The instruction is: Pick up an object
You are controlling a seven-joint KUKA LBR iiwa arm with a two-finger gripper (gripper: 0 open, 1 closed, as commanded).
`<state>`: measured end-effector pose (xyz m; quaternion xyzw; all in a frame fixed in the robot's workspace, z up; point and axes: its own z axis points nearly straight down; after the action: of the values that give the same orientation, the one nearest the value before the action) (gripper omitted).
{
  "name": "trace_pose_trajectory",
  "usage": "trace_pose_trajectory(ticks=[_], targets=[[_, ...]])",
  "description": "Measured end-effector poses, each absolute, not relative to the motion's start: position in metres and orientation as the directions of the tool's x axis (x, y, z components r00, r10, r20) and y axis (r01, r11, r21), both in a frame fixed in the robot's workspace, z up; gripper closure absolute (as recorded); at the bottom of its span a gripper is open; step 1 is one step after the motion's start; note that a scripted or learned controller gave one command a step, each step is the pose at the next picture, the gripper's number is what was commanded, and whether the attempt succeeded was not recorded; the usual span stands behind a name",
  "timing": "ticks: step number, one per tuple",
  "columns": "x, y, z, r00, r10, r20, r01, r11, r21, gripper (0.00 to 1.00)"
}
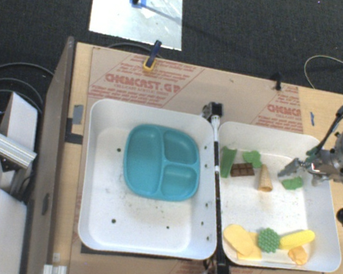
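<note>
Arm reaching into the right bin

The gripper [297,167] hovers right over a green piece [292,182] near the bin's far-right edge (finger gap: cannot tell).

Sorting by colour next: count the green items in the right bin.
4. A green strip by the divider, a small piece beside the brown block, one under the gripper, a round one near the front. The gripper may hide more.

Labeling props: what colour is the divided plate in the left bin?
Teal blue plate, seen in the camera view.
</note>
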<state>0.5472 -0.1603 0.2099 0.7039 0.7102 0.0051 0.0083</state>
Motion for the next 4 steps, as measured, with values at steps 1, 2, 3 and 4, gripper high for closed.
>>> trace_pose_trajectory(ticks=[1,2,3,4], targets=[[0.58,-0.142,0.151,-0.007,1.0,0.0,1.0,0.007,0.001,0.0],[0.584,-0.152,0.08,-0.002,1.0,0.0,1.0,0.002,-0.002,0.0],[0.586,-0.152,0.095,-0.003,1.0,0.0,1.0,0.003,0.004,1.0],[0.619,-0.103,0.147,-0.01,1.0,0.0,1.0,0.01,0.008,1.0]])
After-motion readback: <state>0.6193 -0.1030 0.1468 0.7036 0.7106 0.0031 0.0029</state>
